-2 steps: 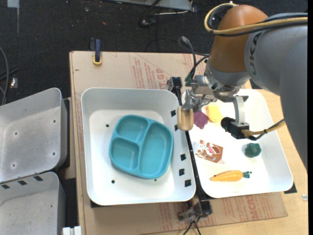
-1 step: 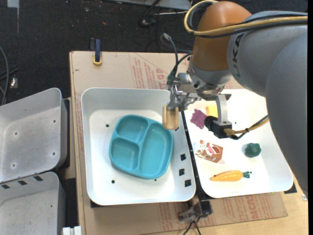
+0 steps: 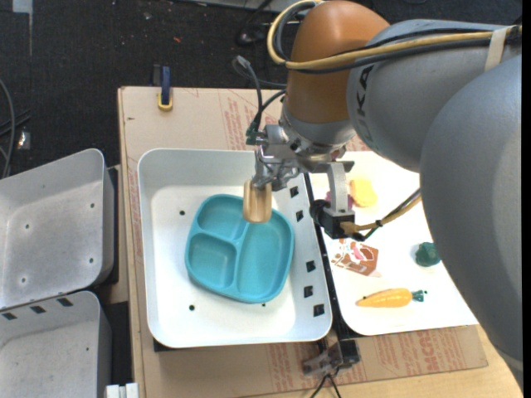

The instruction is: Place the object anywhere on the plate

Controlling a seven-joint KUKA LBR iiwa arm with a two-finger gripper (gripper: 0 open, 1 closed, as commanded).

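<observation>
Tan cylinder (image 3: 257,203) clamped upright in the claw (image 3: 259,191), over teal plate (image 3: 241,249) (left bin (image 3: 166,247))

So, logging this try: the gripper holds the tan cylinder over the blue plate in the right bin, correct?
Wrong bin. The camera view shows the gripper with the tan cylinder between its fingers over the blue plate, which lies in the left bin.

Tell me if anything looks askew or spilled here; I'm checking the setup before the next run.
Nothing looks spilled or damaged. The blue plate lies flat in the left bin, a tan cylinder at the gripper above it. The carrot, the green piece and a small carton lie loose in the right bin.
</observation>
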